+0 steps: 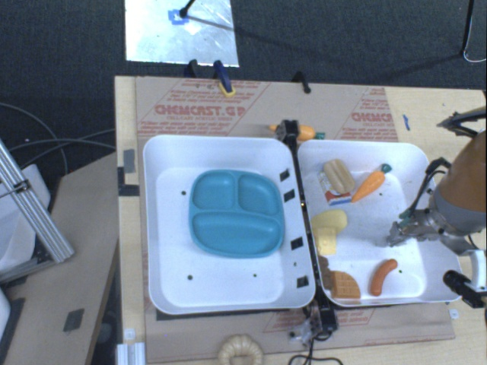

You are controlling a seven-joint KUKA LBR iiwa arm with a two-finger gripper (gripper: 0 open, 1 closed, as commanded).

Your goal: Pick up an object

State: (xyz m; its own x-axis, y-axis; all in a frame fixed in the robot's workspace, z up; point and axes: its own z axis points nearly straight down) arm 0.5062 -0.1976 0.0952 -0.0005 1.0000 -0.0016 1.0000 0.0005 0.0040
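Object: the sausage [383, 277] lies loose on the right bin [415, 158] floor, near the front.
Gripper [397, 234]: low over bare floor; grip state unclear.
Progress: nothing lifted yet.

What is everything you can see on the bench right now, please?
bins: two, white, side by side on the bench
plate: one, blue, divided, in the left bin
carrot: one, orange, right bin, far side
sausage: one, red-orange, right bin, near side
waffle: one, brown, right bin, near left corner
sandwich: one, tan, right bin, beside the carrot
yellow food: one, pale yellow, right bin, left side
pincer: one, grey, low in the right bin
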